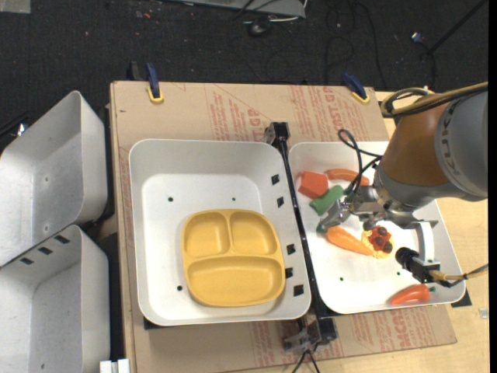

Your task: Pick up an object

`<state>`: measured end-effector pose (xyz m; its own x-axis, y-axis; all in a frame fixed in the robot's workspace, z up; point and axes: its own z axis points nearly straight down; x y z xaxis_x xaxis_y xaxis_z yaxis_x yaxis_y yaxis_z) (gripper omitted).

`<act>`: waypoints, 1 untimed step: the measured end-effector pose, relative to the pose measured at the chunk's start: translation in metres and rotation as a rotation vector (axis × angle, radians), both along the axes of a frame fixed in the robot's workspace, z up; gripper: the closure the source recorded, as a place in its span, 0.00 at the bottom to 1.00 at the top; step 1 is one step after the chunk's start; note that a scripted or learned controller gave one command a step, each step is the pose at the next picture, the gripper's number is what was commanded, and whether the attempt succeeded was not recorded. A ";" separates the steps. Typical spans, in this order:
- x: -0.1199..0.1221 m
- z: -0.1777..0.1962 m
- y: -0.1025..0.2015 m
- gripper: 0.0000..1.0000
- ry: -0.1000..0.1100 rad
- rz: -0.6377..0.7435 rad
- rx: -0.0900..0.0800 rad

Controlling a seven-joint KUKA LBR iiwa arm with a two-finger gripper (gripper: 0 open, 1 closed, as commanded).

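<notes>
Arm point(435, 150) reaches into right bin point(443, 266) from the right; claw point(339, 214) low beside green block point(326, 201), grip state cannot be told; orange carrot point(349, 242) just below it; red block point(314, 183) near; yellow divided plate point(231, 257) in left bin point(155, 169).

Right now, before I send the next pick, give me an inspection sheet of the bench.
Surface: cardboard-covered bench bearing two white bins.
Job's things: right bin holds an orange carrot, red block, green piece, red pepper and a small red-and-yellow item.
Clutter: yellow divided tray in the left bin.
Grippers: gripper low over the right bin, by the green piece; grasp unclear.
Cables: black cable at the wrist.
Surroundings: dark floor, spare white bins at left.
</notes>
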<state>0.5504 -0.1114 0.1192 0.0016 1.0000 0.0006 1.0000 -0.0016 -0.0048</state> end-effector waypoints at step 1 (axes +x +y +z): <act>0.001 0.013 0.000 1.00 -0.005 -0.001 -0.001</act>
